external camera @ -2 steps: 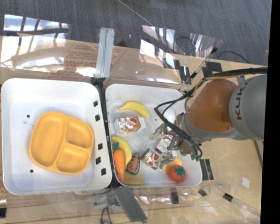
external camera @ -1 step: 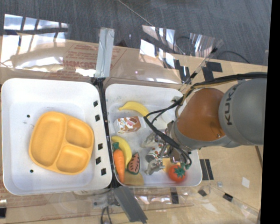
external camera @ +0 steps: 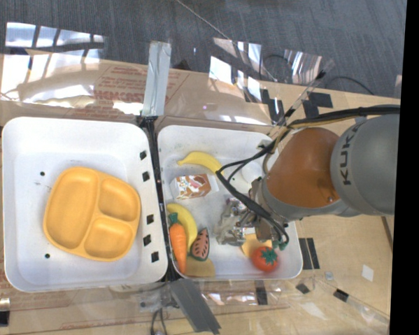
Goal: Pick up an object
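My gripper [external camera: 233,227] hangs low in the right bin [external camera: 218,137], under the orange wrist band. It stands over the bin's floor between a watermelon slice [external camera: 200,244] on its left and a red tomato toy [external camera: 265,258] on its right. A yellow piece [external camera: 251,249] lies just beside the tomato. Further left are a carrot [external camera: 178,245] and a banana [external camera: 184,217] by the bin's wall. Another banana [external camera: 201,160] and a small snack packet [external camera: 192,187] lie toward the far side. I see nothing clearly between the fingers.
The left bin [external camera: 29,140] holds a yellow divided plate [external camera: 91,212]. A yellowish flat item [external camera: 200,269] lies under the watermelon slice at the right bin's near edge. Black cables [external camera: 317,116] run from the arm over the bench's far right.
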Robot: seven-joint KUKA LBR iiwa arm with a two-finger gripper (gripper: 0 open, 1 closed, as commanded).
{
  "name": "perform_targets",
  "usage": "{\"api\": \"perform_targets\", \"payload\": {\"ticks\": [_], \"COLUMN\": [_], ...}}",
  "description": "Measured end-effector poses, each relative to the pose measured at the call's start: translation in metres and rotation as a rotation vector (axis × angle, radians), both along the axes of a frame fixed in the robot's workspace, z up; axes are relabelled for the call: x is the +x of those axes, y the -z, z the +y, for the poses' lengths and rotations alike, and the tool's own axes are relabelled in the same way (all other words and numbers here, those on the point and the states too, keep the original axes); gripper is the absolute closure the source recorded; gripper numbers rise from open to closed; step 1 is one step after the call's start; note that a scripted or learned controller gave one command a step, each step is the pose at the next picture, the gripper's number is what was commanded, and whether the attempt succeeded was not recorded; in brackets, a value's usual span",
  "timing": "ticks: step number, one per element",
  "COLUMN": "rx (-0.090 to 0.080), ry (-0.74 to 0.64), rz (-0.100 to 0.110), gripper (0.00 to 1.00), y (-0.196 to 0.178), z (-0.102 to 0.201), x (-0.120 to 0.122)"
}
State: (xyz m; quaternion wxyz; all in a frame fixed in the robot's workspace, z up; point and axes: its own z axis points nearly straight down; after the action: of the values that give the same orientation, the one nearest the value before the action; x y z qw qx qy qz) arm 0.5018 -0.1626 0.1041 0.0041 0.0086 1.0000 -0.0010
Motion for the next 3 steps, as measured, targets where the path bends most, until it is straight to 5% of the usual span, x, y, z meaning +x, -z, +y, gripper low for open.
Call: {"api": "perform_targets", "payload": {"ticks": [1,2,3], "rx": [0.003,0.003,0.005], "ry": [0.247,0.278,0.436], "rz": [0.003,0.005,0.008], "gripper": [1.00,1.00,1.00], "y": [-0.075,-0.080,-0.056], "z": [0.023,-0.018,0.041], "x": [0.086,0.139,0.146]}}
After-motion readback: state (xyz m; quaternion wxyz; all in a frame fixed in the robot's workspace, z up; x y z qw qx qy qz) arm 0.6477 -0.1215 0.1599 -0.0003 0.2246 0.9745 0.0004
